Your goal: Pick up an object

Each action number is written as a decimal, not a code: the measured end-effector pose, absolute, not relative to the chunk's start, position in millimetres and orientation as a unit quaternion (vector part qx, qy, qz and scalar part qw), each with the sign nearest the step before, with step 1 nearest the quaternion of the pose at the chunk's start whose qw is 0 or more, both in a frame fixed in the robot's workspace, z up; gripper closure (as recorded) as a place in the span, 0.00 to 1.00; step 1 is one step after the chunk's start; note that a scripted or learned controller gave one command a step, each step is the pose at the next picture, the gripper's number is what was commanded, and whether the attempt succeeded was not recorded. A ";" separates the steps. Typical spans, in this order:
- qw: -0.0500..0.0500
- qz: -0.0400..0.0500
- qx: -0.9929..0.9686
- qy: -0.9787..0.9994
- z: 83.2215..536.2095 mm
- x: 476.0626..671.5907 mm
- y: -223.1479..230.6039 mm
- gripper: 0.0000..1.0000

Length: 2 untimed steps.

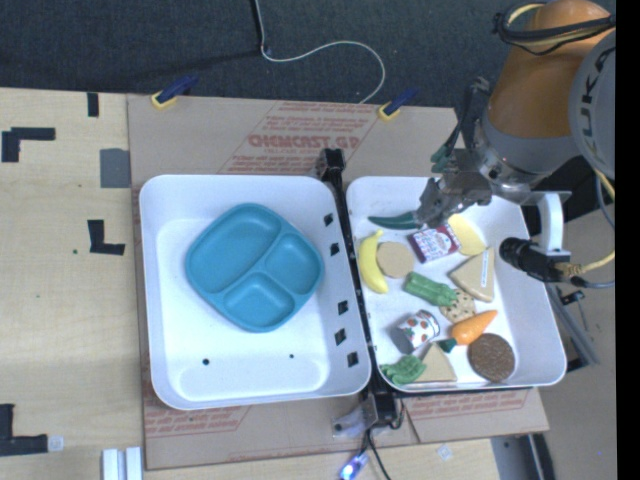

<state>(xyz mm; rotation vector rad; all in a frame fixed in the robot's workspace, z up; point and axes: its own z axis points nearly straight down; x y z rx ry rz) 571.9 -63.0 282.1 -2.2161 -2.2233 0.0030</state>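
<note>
My gripper (441,204) hangs low over the back part of the right bin (545,318). It is just above a purple packet (432,242) and the end of a dark green pepper (393,220). A yellow piece (466,234) lies right beside it. Nothing can be seen held in it. Farther forward in the bin lie a banana (372,264), a tan cookie (396,260), a green pickle (430,290), a cracker wedge (476,278), a carrot (472,325) and a round brown cookie (492,356).
The left bin (165,298) holds a blue divided plate (255,266). A small grey can (415,329), a green leafy piece (403,371) and a sandwich triangle (437,368) crowd the right bin's front. A black part of the arm (535,256) overhangs the bin's right side.
</note>
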 end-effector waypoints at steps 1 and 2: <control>0.004 0.003 -0.706 -0.708 244.4 516.3 -30.0 1.00; 0.003 0.002 -0.706 -0.708 214.8 480.9 4.9 1.00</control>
